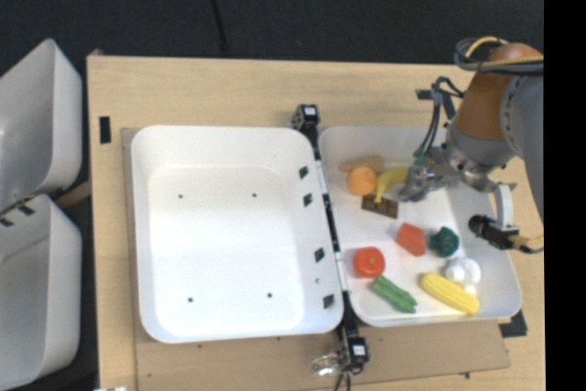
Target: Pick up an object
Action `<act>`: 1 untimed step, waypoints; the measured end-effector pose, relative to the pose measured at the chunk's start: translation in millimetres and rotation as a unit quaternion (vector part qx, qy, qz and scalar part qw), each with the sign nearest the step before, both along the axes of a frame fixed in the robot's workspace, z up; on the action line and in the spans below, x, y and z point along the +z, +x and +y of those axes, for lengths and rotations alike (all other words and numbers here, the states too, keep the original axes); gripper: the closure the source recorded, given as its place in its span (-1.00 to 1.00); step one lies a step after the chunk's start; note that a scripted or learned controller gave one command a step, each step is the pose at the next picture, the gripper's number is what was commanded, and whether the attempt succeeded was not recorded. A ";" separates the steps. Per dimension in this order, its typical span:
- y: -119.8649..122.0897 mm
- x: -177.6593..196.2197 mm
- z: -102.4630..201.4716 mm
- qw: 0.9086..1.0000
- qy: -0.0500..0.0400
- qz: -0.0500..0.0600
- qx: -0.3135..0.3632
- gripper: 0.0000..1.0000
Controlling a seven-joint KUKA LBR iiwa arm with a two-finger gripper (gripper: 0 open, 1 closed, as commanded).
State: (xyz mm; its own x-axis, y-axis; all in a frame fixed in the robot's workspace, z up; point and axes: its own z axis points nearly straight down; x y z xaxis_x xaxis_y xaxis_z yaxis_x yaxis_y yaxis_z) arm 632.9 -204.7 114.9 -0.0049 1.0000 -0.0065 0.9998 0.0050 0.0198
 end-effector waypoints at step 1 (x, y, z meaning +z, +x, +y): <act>-12.2 -0.5 0.8 1.000 -0.001 0.000 -0.001 1.00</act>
